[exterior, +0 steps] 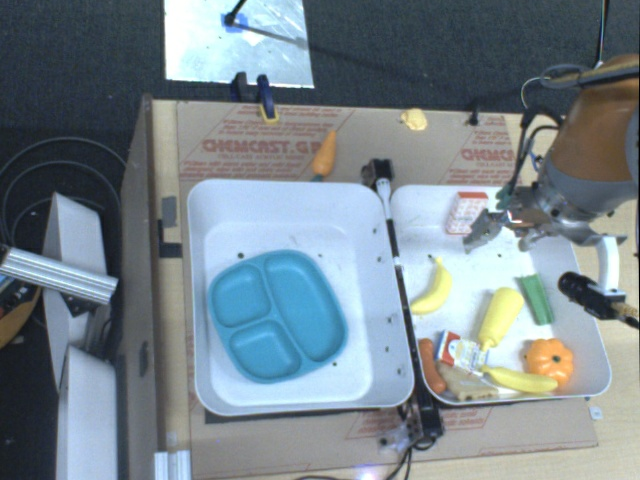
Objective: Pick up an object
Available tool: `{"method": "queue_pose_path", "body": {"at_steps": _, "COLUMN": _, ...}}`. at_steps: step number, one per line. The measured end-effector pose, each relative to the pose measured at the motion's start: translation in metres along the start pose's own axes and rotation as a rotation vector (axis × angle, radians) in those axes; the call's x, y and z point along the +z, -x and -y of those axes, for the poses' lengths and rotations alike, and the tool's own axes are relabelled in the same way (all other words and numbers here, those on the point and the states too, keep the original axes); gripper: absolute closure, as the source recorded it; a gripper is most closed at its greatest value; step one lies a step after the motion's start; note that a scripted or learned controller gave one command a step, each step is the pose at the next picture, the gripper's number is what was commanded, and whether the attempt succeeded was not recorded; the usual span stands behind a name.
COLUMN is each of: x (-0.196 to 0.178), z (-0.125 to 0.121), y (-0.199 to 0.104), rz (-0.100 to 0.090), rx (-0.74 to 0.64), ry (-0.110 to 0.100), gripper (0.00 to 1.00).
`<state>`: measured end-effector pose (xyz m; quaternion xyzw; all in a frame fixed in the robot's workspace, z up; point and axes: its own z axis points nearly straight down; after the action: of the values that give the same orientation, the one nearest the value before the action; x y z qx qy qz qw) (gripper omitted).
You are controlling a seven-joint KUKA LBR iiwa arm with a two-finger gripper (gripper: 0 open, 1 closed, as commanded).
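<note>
The small red-and-white carton (466, 212) looks like my nearest candidate — it lies flat in the back left part of the right bin (600, 363), just beside my hand (497, 226) and apart from everything else, which would give me room around it. My hand hangs low over the back of that bin, fingers spread, with nothing between them. I judge I am lined up to come down on a thing, not yet gripping one.

Further out in the same bin, a banana (433, 287) curves near the left wall, a yellow bottle-like piece (499, 315) stands toward the middle with a green stick (534, 299) just beside it, and an orange pumpkin-like toy (549, 359) sits at the front right. The front corner is crowded — a second banana (520, 379), a red-and-white packet (461, 351), a sausage-like red piece (431, 361) and a brown slab (464, 385) touch or overlap, so a clean grasp there seems harder.

The left bin (226, 209) holds a blue divided plate (276, 313), its compartments bare. Behind the bins, on the desk, lies an orange carrot-like toy (324, 154).
</note>
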<state>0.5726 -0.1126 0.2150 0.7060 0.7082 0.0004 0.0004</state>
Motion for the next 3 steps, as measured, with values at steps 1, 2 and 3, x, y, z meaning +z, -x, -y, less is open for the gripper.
{"method": "queue_pose_path", "body": {"at_steps": 1, "x": 0.047, "z": 0.051, "y": 0.028, "rz": 0.000, "rx": 0.006, "ry": -0.005, "gripper": 0.00}}
{"method": "queue_pose_path", "body": {"at_steps": 2, "x": 0.116, "z": 0.058, "y": 0.028, "rz": 0.002, "rx": 0.001, "ry": 0.002, "gripper": 0.00}}
{"method": "queue_pose_path", "body": {"at_steps": 3, "x": 0.130, "z": -0.005, "y": 0.001, "rz": 0.001, "rx": -0.005, "ry": 0.006, "gripper": 0.00}}
